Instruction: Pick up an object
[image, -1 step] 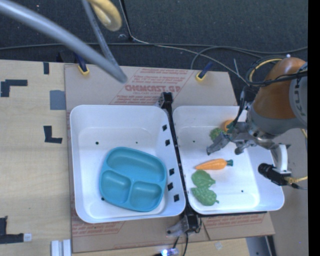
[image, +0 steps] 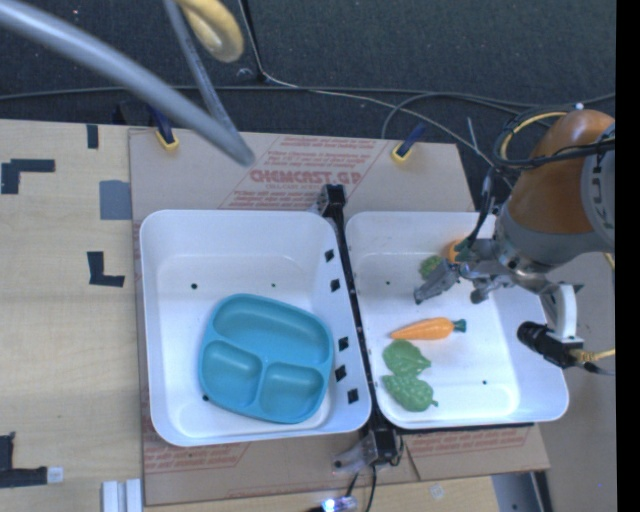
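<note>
In the right bin lie an orange carrot with a green top and two green leafy pieces, the second leafy piece nearer the front. A small green item and an orange item sit at the bin's back, partly hidden by the wrist. My gripper hangs over the bin's back half, just above the carrot and beside the small green item. Its fingers stand apart and open, with white bin floor showing between them.
A blue divided tray lies in the left bin. A black divider runs between the bins. Cables trail across the back of the bench. A grey pole crosses the upper left.
</note>
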